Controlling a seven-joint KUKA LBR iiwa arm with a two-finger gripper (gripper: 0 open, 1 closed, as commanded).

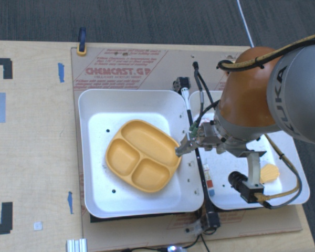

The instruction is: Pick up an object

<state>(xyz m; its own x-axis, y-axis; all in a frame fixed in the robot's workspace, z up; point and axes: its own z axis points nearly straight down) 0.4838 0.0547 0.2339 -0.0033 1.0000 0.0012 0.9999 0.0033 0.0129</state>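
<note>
In the camera view, a yellow three-compartment plastic plate (143, 156) is seen lying flat in the left shallow white bin (94, 140), at centre frame, its right edge near the wall shared with the right white bin (291, 193). The pincer (185, 147) is brought low to that edge, apparently to catch the raised rim, the flat plate offering little else to grip. Whether the pincer is spread or pressed together cannot be told. A small yellow piece (270, 173) is left in the right bin.

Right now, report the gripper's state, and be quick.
Gripper: at the right rim of the yellow divided plate in the left bin; whether it is open, shut or gripping the plate cannot be told.
</note>
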